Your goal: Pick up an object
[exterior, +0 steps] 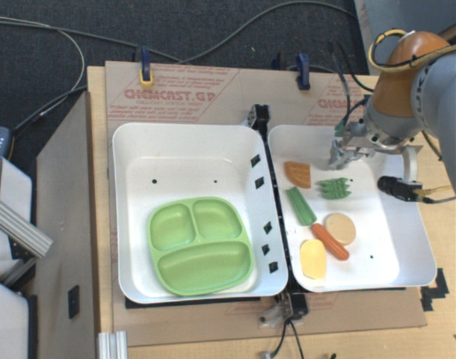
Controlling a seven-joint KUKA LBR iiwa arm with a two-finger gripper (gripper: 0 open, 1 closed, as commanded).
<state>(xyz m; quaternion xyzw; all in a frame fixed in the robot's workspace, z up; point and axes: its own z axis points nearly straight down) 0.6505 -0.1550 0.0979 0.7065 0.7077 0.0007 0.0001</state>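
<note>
My gripper [343, 155] hangs low over the far part of the right bin [407, 264], reaching in from the right. Just below it lies a small green leafy piece [334, 188], and to its left an orange-brown wedge [297, 173]. Further toward the front lie a green cucumber-like stick [301, 205], a round tan bun [340, 228], an orange-red sausage shape [330, 241] and a yellow piece [312, 259]. I see nothing held in the gripper.
The left bin [131, 200] holds a green divided plate [202, 244] at its front. A black divider strip [271, 193] runs between the bins. Cardboard [183, 88] lies under both, with clamps at the back edge.
</note>
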